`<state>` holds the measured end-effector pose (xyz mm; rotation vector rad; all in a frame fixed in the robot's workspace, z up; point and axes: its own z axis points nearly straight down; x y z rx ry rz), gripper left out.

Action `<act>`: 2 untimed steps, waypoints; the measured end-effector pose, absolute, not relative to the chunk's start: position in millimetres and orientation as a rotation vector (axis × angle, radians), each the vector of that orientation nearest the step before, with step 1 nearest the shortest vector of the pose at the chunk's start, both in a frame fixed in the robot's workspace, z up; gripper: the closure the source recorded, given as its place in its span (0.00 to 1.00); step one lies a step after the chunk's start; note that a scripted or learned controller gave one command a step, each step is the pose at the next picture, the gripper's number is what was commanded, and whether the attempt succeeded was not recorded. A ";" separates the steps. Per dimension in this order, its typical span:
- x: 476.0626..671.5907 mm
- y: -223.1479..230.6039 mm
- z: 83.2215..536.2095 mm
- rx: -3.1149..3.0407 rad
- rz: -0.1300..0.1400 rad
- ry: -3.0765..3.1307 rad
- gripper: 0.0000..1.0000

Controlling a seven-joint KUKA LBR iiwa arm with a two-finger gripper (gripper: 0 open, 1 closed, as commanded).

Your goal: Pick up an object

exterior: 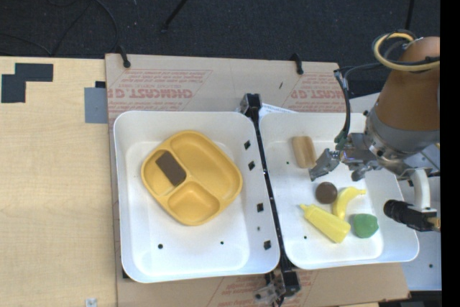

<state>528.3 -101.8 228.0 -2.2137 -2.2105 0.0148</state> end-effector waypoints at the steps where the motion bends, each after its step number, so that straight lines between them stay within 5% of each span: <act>1: 530.6 -101.9 233.7 -2.218 0.004 -2.219 0.00; 2: 527.7 -107.7 171.4 -2.217 0.009 -2.215 0.00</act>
